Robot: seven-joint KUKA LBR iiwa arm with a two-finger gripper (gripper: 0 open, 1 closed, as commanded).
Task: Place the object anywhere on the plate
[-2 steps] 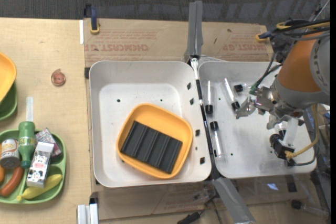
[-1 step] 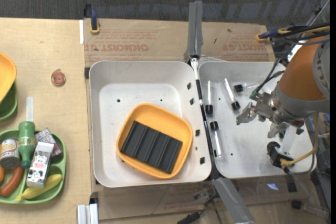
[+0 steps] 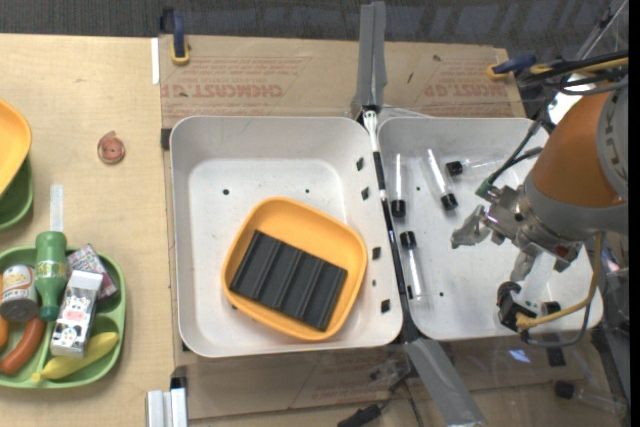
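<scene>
Under it all, a sheet of cardboard (image 3: 250, 75), stretching away left and behind the gripper (image 3: 472, 233). Well to the gripper's left, past the divider: the left bin (image 3: 260, 165), white and shallow. Directly below the gripper: the right bin (image 3: 450, 300), its match. Reaching in from the gripper's right: the grey arm (image 3: 580, 165) with its orange band. Impossible to tell whether the gripper is spread or pressed together. Far to its left, in the near half of the left bin: a yellow plate (image 3: 290, 215). Farther left again, out on the wooden bench: a green tray (image 3: 100, 355) of toy food. Flat on the plate, inside its rim and well apart from the gripper: the black ridged slab (image 3: 290, 280), set askew to the bin walls. Just left of the gripper, on the right bin's floor: clear tubes (image 3: 437, 177) with black caps, lying loose near the divider.
</scene>
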